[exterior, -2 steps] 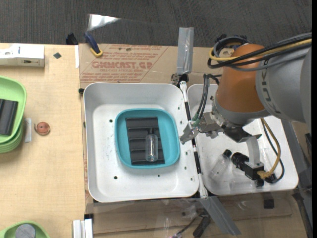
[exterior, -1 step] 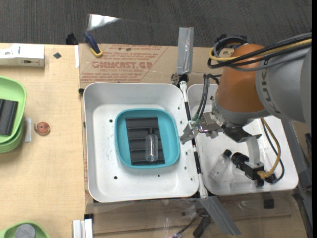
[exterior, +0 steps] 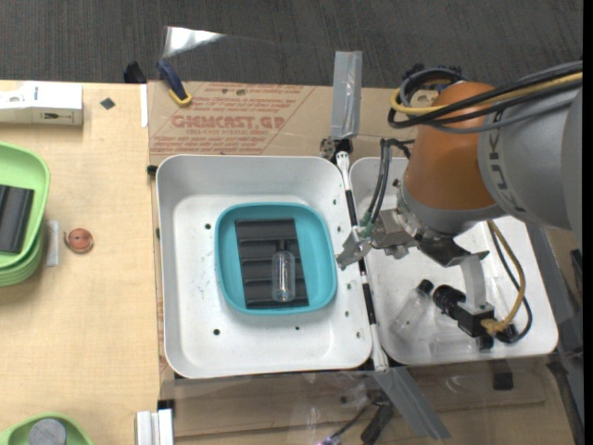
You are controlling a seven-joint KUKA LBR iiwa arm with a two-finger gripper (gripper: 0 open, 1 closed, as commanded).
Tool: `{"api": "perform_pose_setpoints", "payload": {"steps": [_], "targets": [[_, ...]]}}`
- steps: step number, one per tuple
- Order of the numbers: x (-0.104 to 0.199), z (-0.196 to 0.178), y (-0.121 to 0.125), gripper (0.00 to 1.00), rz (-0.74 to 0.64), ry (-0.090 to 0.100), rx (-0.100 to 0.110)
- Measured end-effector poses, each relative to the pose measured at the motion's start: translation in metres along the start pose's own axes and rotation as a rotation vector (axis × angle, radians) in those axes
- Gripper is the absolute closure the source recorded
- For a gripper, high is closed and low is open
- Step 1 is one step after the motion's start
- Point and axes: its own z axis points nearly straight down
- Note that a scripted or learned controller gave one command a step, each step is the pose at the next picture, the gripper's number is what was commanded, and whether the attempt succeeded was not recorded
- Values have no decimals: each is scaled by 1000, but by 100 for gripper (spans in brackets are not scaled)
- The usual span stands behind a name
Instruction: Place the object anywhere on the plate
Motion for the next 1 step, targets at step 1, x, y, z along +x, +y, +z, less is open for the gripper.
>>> {"api": "perform_pose_setpoints", "payload": {"steps": [1], "targets": [[0,0,0,0,0,0,0]]}}
